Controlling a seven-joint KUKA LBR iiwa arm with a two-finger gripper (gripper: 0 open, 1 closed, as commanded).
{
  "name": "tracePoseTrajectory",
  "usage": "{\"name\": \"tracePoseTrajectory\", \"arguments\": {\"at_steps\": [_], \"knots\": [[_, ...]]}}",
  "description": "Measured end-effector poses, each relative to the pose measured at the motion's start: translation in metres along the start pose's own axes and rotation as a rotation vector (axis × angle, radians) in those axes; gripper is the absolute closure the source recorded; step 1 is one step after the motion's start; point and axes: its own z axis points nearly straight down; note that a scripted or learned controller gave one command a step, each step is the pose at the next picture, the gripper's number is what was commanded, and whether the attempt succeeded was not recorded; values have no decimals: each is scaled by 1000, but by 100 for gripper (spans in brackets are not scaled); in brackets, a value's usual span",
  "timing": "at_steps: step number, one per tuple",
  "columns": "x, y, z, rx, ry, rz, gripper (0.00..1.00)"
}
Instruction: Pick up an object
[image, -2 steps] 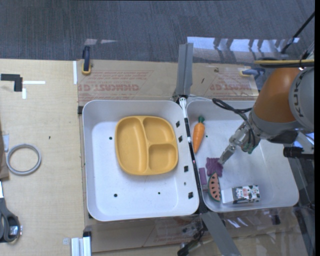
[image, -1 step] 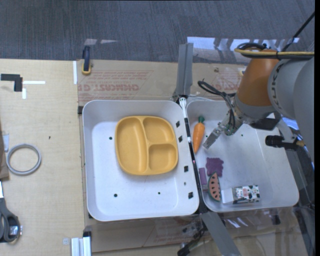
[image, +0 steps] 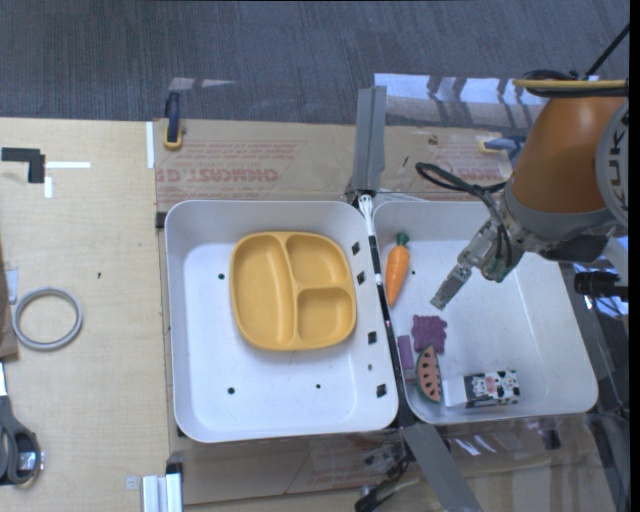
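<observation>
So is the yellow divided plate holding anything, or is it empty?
Empty. The yellow divided plate lies flat in the left bin, and all three compartments show bare yellow. The toy food sits in the right bin.

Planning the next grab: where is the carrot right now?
The carrot lies in the right bin, against its left wall near the far corner, above the purple grapes.

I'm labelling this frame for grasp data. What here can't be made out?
- Gripper: finger state, too small and blurred in the camera view.
- Milk carton: its print, too small.
- Watermelon slice: its left edge, hidden by the right bin's wall.
- Arm: cut off at the right edge.
</observation>
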Motion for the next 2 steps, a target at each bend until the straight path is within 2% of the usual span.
{"name": "tracePoseTrajectory", "arguments": {"at_steps": [1,2], "knots": [[-26,1,62,3,3,411,0],[15,-59,17,2,3,392,0]]}}
